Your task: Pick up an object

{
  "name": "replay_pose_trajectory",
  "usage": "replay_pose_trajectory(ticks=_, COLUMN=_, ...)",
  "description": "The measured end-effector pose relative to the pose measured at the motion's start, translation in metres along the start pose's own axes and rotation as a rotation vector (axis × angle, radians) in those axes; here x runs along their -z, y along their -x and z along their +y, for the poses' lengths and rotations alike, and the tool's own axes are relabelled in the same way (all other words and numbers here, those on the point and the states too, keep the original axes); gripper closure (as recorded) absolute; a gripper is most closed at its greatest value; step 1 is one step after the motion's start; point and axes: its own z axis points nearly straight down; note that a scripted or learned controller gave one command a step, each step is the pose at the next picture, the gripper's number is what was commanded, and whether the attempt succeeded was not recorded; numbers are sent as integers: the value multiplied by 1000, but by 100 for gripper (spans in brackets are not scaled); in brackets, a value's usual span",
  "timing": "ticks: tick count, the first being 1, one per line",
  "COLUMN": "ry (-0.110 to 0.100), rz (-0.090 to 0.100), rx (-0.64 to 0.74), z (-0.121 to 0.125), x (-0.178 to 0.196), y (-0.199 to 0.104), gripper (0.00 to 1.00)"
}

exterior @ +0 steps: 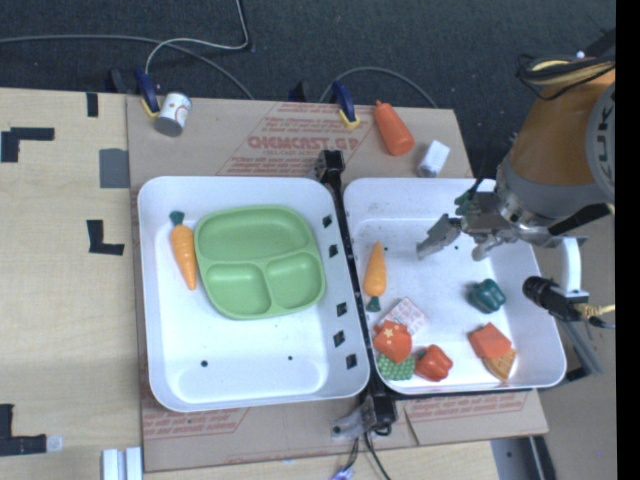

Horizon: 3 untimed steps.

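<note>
Teal pepper [487, 294] | just below tool [458, 241] | tool fingers apart, holding nothing

Grey arm [560, 183] here, broad orange band [555, 118] above the wrist, ending in a grey metal two-finger gripper [457, 245].

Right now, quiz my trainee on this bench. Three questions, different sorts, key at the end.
1. True or false: the gripper holds a carrot.
2. Which bin bears the green divided plate? A) left bin B) right bin
3. Fill in: the carrot in the left bin lies beside the plate's ____ edge.

Key:
1. False. The open fingers hover over bare floor of the right bin, with nothing between them.
2. A.
3. Left.
</note>
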Motion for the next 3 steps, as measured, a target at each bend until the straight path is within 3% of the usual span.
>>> replay_pose_trajectory(ticks=1, ry=-2, rz=0, rx=0, z=74, x=-102, y=-18, gripper=0)
replay_pose_trajectory(ticks=2, ry=-1, rz=-1, rx=0, z=71, x=-132, y=-21, gripper=0)
replay_pose_trajectory(ticks=3, ry=7, rz=-3, rx=1, z=64, x=-134, y=-21, gripper=0)
